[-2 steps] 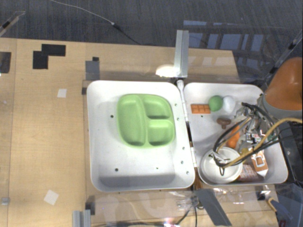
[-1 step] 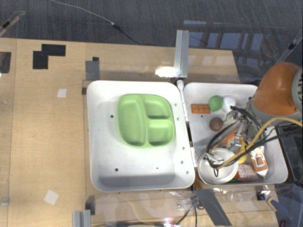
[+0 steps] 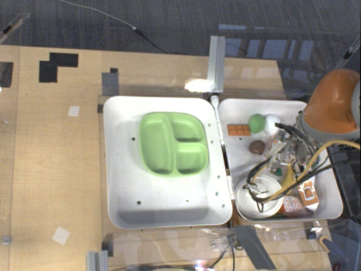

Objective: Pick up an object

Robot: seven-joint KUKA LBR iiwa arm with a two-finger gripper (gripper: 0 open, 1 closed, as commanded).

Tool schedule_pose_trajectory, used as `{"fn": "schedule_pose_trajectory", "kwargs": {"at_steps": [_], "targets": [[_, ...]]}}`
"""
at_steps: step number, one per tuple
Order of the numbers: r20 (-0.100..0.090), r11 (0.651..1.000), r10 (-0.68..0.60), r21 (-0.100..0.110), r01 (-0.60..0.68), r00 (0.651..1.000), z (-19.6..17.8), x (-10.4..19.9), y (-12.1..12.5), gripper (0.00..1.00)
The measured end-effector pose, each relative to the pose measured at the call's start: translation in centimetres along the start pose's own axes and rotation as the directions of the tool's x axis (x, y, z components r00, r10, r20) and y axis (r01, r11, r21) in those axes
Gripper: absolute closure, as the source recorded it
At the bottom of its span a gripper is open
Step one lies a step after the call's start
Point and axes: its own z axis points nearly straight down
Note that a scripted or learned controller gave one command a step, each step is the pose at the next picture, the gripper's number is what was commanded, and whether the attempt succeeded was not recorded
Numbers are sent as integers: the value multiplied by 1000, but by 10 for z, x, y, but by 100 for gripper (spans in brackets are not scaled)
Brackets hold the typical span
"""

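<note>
Landmark: shallow white plastic bin on the right (image 3: 336, 208), one of two set side by side on the wooden bench (image 3: 51, 162).

Item 1: grey arm with orange band (image 3: 337, 103); enters over the landmark bin's far right corner; its two-finger gripper (image 3: 282, 161), hung with black and yellow cables, sits low over the bin's middle; whether its fingers are spread or closed cannot be told, the cables and wrist hardware covering them; nothing is seen between them.

Item 2: candidate objects inside the landmark bin; small green ball (image 3: 257, 122) at the far side; flat orange rectangular block (image 3: 238, 130) just left of the ball; small brown rounded lump (image 3: 257, 147) nearer the centre, just left of the gripper; white round bowl (image 3: 258, 196) at the near left corner, partly crossed by cables; printed orange-and-white packet (image 3: 304, 196) at the near right.

Item 3: green plastic divided tray (image 3: 172, 143); lies in the other white bin (image 3: 121, 202), left of the landmark.

Step in hand, by judgement: descent or grasp attempt over the bin's centre; no pick confirmed.

Next move calls for: closing on whatever lies directly beneath; then a straight lift clear of the bowl and cables.
</note>
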Motion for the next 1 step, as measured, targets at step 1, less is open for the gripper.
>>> {"fn": "schedule_pose_trajectory", "kwargs": {"at_steps": [1], "targets": [[-22, 963, -271, -10, 271, 962, -16, -11, -31, 100]]}}
